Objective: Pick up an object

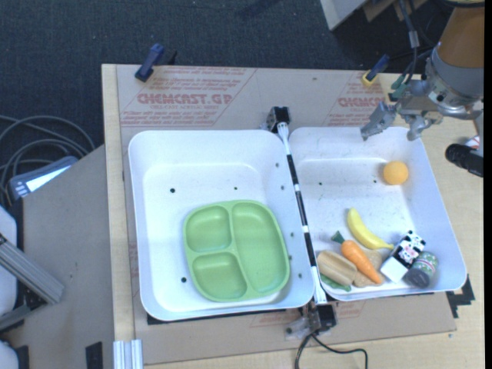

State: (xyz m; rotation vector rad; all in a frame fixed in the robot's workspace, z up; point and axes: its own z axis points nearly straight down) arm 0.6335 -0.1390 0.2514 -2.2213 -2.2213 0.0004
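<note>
Below the grey fingers (374, 123) lie an orange ball (395, 173), yellow banana (366, 231), orange carrot (360, 261) and black-and-white patterned block (405, 254); a green plate (234, 249) sits in the white bin (154, 160).

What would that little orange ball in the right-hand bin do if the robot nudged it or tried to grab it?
The orange ball looks round and smooth, so a nudge would probably send it rolling across the flat floor of the right bin. It sits apart from the other items, so little would stop it. Its curved surface might also slip out from between the fingers of the end effector.

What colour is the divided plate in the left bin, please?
Light green, plain, seen in the camera view.
</note>
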